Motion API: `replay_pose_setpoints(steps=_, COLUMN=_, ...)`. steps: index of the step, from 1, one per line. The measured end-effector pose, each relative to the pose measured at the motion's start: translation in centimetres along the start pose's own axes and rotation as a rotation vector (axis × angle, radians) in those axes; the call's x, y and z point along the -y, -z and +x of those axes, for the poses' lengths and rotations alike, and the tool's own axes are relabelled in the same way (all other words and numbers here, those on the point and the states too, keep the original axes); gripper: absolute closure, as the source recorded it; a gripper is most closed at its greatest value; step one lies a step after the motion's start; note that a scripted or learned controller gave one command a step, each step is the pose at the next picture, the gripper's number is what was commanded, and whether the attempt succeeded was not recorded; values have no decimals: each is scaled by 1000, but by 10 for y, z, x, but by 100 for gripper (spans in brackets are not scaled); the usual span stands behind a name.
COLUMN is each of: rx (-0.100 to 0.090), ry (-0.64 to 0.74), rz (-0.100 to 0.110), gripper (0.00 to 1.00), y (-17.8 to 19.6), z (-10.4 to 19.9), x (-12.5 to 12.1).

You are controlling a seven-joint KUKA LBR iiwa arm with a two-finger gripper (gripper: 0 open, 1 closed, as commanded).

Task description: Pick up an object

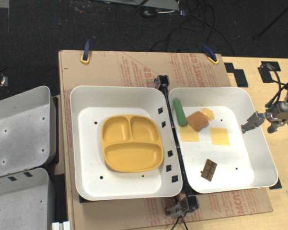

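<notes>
Bins (89,183): smooth white plastic, faintly glossy
Divided plate (132,143): yellow plastic, satin
Surface (134,66): matt printed cardboard

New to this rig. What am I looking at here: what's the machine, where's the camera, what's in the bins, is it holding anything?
One camera is fixed above the bench and looks down at a slant. Two shallow white bins sit side by side on a cardboard sheet. The left white bin holds a yellow plastic divided plate. The right white bin holds a green stick-shaped piece, a brown bun-like lump, a small pale yellow chunk, two flat yellow squares and a dark brown chocolate-like block. The robot arm reaches in from the right; its end effector hangs over the right bin's right rim, with nothing between its fingers.
</notes>
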State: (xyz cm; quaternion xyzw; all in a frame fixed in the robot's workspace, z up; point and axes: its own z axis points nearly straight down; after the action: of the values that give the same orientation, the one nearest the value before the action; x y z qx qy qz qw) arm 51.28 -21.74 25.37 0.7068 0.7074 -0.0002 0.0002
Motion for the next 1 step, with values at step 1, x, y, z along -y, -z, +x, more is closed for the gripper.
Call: replay_pose_setpoints(steps=1, rx=-2, ry=-1, rz=5, gripper=0, y=-60, z=7, x=-5)
